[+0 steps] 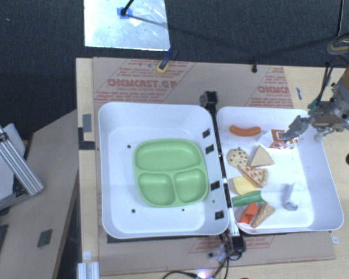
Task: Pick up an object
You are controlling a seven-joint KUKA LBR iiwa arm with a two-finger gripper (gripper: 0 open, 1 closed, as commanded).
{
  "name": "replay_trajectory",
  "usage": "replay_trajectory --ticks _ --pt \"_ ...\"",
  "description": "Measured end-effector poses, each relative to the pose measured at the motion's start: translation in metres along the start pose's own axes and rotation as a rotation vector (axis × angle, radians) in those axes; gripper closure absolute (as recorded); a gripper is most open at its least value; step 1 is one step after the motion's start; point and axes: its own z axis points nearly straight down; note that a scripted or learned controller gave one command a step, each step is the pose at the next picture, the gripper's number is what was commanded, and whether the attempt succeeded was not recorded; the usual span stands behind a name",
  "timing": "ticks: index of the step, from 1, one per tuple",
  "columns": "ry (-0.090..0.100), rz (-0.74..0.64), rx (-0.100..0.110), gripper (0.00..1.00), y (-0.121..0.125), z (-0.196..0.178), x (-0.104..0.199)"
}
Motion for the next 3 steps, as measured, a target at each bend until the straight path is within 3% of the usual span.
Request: replay_trajectory --ticks 1,3 --pt "-0.002 -0.003 -0.012 0.0 0.002 -0.007 0.0" --pt "-0.001 -0.003 -0.009 0.0 0.018 0.09 0.001"
